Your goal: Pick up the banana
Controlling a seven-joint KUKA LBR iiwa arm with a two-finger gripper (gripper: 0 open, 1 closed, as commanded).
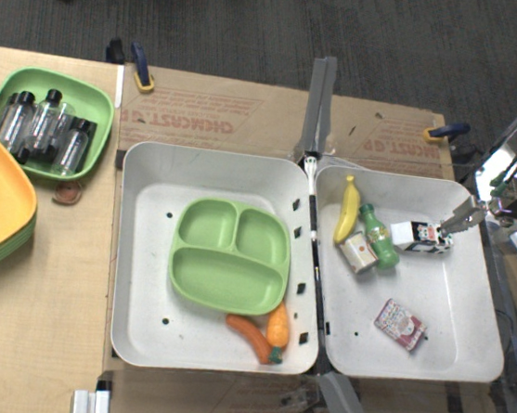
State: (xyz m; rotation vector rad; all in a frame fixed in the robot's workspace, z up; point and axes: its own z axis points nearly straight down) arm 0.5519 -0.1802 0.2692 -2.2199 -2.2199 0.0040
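Banana (pixel 346 213) lies in right bin (pixel 463 366), upper-left corner, just beside left wall, lengthwise along it. Green bottle (pixel 379 238) and small carton (pixel 358 253) sit just beside lower end. Claw (pixel 468 215) hovers at bin's right edge, near small white toy car (pixel 420 236); cannot tell how far open, nothing seen held. Best approach: descend over banana's upper half, fingers across narrow width, away from bottle. Tight room between wall and bottle; open floor lower down, apart from pink packet (pixel 401 323).
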